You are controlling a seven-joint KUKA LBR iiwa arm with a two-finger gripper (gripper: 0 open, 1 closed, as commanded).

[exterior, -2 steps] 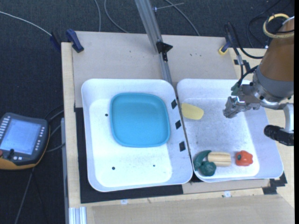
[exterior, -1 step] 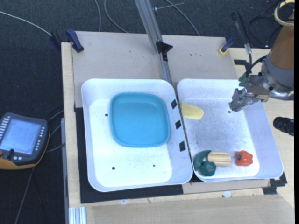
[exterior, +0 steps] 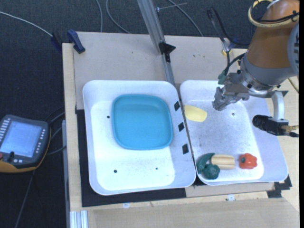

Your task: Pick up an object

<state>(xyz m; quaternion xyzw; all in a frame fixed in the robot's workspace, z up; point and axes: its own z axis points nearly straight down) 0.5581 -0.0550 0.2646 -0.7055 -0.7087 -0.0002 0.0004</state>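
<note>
Currently, your inventory of the bench (exterior: 118, 56) runs as follows.

Left bin (exterior: 95, 175): white and shallow, it holds one light blue square plate (exterior: 142, 121) lying flat near the bin's centre. A few dark specks mark the floor in front of the plate.

Right bin (exterior: 232, 127): also white, it touches the left bin along the shared middle edge. It holds four items. A pale yellow piece (exterior: 195, 113), perhaps toy food, lies near the bin's left wall, toward the back. Along the front wall you find a dark green toy vegetable (exterior: 208, 166), a tan cylindrical piece (exterior: 223, 161) just beside it, and a red toy pepper or tomato (exterior: 247, 161) to the right, apart from the tan piece.

Gripper (exterior: 219, 103): it hangs over the back part of the right bin, just right of the yellow piece and well apart from the front row. You cannot tell how its jaws stand, and nothing is visibly between them.

Arm (exterior: 270, 37): it enters from the right, over the bin's back right corner.

Surroundings: a metal pole (exterior: 152, 18) slants across the bench toward the gap between the bins. A blue clamp (exterior: 76, 41) sits at the bench's back left corner. A teach pendant (exterior: 21, 141) lies on the floor to the left, and cables (exterior: 95, 4) lie behind the bench.
</note>
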